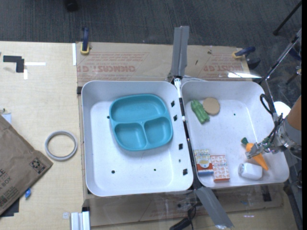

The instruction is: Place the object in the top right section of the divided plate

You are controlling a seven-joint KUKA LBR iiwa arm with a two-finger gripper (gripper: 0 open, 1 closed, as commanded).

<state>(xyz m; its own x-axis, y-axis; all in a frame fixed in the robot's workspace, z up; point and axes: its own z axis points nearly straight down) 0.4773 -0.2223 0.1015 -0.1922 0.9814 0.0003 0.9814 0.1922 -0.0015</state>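
Two white bins are seen side by side on the tabletop (38, 109). The left bin (96, 176) carries a blue divided plate (141, 121), centred slightly toward the upper part of the bin; one wide section lies along its top, two smaller sections below.

The right bin (230, 123) holds the loose items. A green object (200, 111) and a tan round object (211, 106) are located at the bin's upper left, touching or nearly so. Two small cartons (211, 165) are laid side by side at the lower left of that bin. A white cylindrical object (251, 171) is lying on its side at the lower right.

An orange carrot-like toy (255, 155) with a green tip is located at the right side of the right bin, just above the white cylinder. The end effector (263, 146) is positioned right on it, entering from the right edge of the frame. Whether the toy is clamped cannot be told; finger opening is not resolved at this size. The toy appears to be at bin-floor level, well apart from the plate.

Outside the bins: a roll of tape (61, 144) is seen at mid-left, a brown cardboard box (17, 169) at lower left, and blue clamps (85, 37) at the upper edge of the cardboard sheet behind the bins.
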